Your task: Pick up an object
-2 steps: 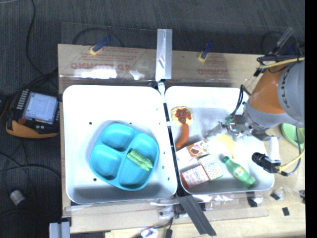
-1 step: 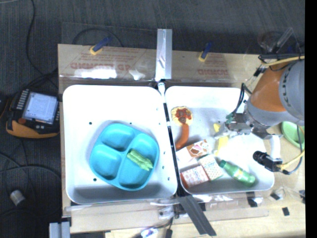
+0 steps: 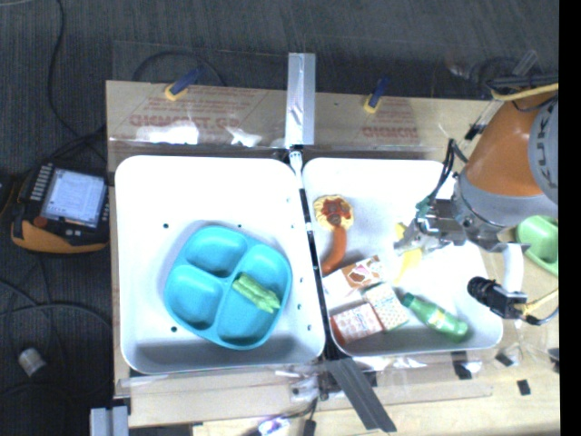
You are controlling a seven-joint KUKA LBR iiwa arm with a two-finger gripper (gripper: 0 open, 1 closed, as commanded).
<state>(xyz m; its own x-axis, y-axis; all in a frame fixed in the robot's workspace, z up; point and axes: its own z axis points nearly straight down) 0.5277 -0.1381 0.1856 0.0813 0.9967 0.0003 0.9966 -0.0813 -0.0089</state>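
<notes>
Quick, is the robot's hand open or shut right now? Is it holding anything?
Hand: cannot be told from this view. It hangs over the right bin, just above a small yellow thing; whether it grips that cannot be told either.

Left bin (image 3: 145, 243): smooth white plastic, slight sheen. Right bin (image 3: 381, 184): same. Blue tray (image 3: 204, 280): glossy moulded plastic. Green piece (image 3: 257, 292) in tray: matt, ridged. Bottle (image 3: 436, 316): shiny green plastic. Small boxes (image 3: 368, 309): printed card, matt. Orange piece (image 3: 334, 251): smooth, plastic-looking. Bench (image 3: 408, 121): pale wood, matt, under clear film catching light. Centre rail (image 3: 300, 98): bright brushed metal. Arm (image 3: 508, 171): satin orange and grey casing. Floor (image 3: 82, 53): dark rough carpet.
</notes>
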